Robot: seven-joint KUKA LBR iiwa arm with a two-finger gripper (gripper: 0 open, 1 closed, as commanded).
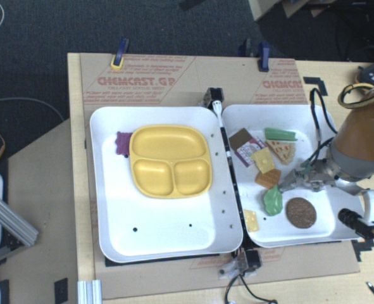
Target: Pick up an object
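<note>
The right bin (319,116) holds several toy foods: a brown packet (243,142), a green stick (280,133), a pizza-like wedge (283,151), a yellow block (264,161), an orange-brown piece (268,178), a green piece (273,201), a round brown cookie (300,212) and a small yellow cracker (251,220). My gripper (295,178) reaches in from the right and sits low over the bin. It is just right of the orange-brown piece and above the cookie. Nothing is visibly held in it.
The left bin (168,233) carries a yellow divided plate (171,159) with a purple piece (123,143) at its left edge. A black divider (223,151) runs between the bins. Cables (319,119) hang over the right bin's far right side.
</note>
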